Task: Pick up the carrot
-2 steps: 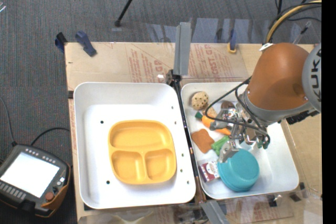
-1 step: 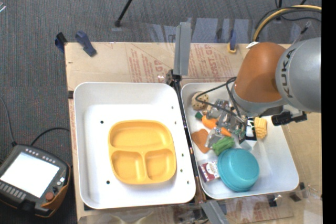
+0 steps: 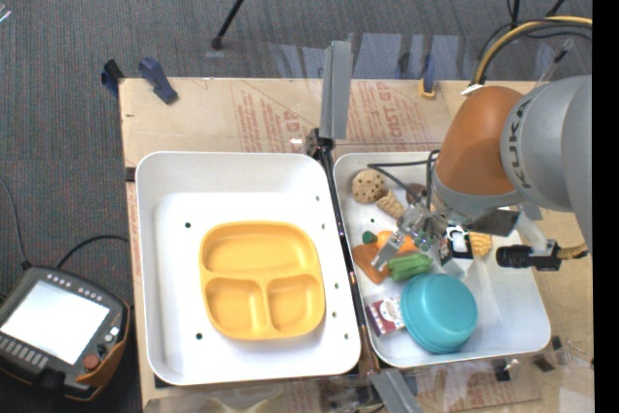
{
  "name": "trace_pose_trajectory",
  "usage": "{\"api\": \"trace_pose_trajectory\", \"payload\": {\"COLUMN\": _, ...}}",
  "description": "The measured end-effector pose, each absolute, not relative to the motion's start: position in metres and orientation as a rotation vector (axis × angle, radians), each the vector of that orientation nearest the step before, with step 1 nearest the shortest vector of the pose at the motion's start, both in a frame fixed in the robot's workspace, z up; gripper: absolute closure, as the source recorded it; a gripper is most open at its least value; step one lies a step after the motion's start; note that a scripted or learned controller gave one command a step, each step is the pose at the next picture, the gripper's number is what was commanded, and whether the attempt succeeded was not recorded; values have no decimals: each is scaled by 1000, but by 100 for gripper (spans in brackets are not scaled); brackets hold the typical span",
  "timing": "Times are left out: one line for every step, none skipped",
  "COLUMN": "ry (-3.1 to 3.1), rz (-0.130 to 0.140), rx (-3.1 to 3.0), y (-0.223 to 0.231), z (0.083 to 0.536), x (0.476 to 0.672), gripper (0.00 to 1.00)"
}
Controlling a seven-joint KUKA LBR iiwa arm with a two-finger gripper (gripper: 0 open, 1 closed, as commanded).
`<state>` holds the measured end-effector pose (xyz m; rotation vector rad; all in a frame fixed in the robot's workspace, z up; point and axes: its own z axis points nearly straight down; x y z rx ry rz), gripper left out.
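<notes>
Nearest, beside the teal bowl (image 3: 439, 313), the gripper (image 3: 407, 242) hovered over the carrot (image 3: 370, 261), fingers parted, holding nothing.

Red printed lettering runs across the cardboard sheet (image 3: 280, 116) lying beyond both bins, behind the gripper (image 3: 411, 242); it appears reversed and upside down and cannot be read with confidence. The small red-and-white packet (image 3: 385, 314) just below the jaws bears markings too small to read.

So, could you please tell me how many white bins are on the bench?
2. The left bin holds a yellow divided plate; the right bin holds the small items, with the hand above them.
</notes>
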<state>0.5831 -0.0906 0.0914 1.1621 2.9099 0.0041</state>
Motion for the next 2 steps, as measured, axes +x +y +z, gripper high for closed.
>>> {"api": "trace_pose_trajectory", "payload": {"ry": 2874, "rz": 1, "rx": 1268, "y": -85, "z": 88, "x": 586, "gripper": 0}}
{"api": "trace_pose_trajectory", "payload": {"ry": 2877, "rz": 0, "rx": 1258, "y": -84, "z": 98, "x": 587, "gripper": 100}}
